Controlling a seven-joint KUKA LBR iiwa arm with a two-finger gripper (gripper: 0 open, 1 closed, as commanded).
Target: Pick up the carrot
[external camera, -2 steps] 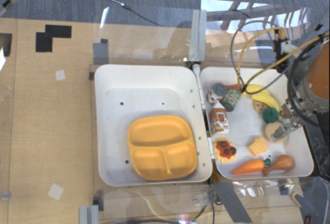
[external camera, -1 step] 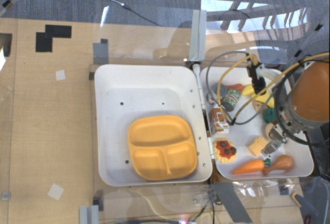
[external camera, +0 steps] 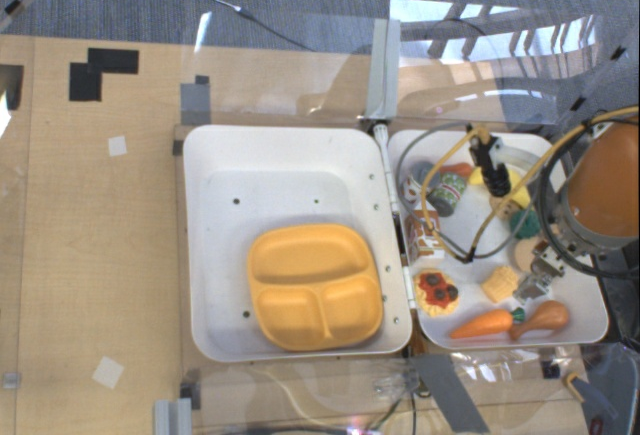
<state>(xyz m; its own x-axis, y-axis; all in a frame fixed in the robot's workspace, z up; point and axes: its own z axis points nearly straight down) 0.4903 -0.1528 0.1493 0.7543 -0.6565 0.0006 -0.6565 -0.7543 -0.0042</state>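
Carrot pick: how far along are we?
Done: the arm has reached in over the right bin. In hand: nothing visibly; the tool sits just above the carrot, which lies flat on the bin floor near the front edge, beside a pizza slice and cheese wedge. Left: close on the carrot and lift it. I can't tell the finger state.

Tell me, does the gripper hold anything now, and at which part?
It cannot be told. The gripper hangs just above the carrot in the right bin, but nothing shows between its fingers.
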